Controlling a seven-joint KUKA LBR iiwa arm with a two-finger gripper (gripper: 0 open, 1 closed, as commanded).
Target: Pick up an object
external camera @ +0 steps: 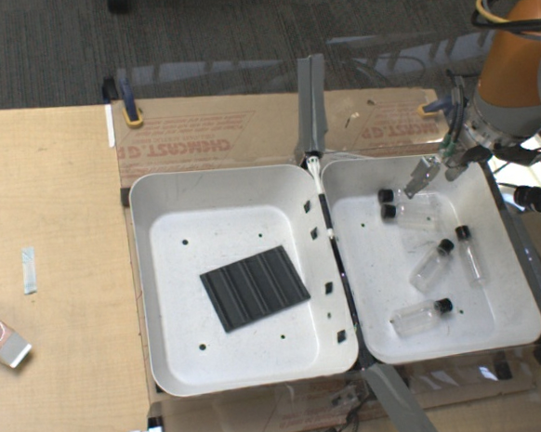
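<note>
Several clear vials with black caps lie in the right bin [503,332]. One vial [417,318] rests near the front, another [431,266] in the middle, a third [475,261] toward the right wall. Two black caps [387,203] sit near the back left of that bin. A black ribbed mat [255,287] lies flat in the left bin [170,358]. My gripper [435,173] hovers over the back edge of the right bin, above and behind the vials. Its fingers [417,180] look spread, with nothing between them.
A grey divider bar [312,105] runs between the two bins at the back. Cardboard [208,131] lies behind the bins. On the wooden bench at the left are a small grey strip [29,270] and a pink-and-white object [2,340].
</note>
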